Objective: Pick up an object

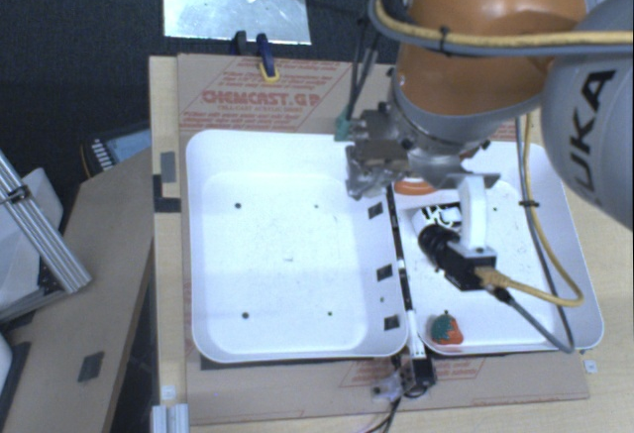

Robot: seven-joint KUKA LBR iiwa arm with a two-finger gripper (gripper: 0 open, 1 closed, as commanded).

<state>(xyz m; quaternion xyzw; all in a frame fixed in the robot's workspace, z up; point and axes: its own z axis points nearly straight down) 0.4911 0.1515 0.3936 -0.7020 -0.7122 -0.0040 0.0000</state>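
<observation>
My gripper (374,173) hangs low over the far left corner of the right bin (555,322), close to the divider between the two bins. Just to its right an orange and white object (414,188) peeks out from under the wrist, mostly hidden. A small black and white object (443,215) lies a little nearer on the right bin's floor. Near the front left corner of that bin sits a small orange object with a green top (445,329), well apart from the gripper. Nothing is seen held.
The left bin (198,223) lies beside the right one, both on a cardboard sheet (267,94). The arm's large orange and grey body (495,15) covers the far part of the right bin. A clamp (265,59) stands at the back.
</observation>
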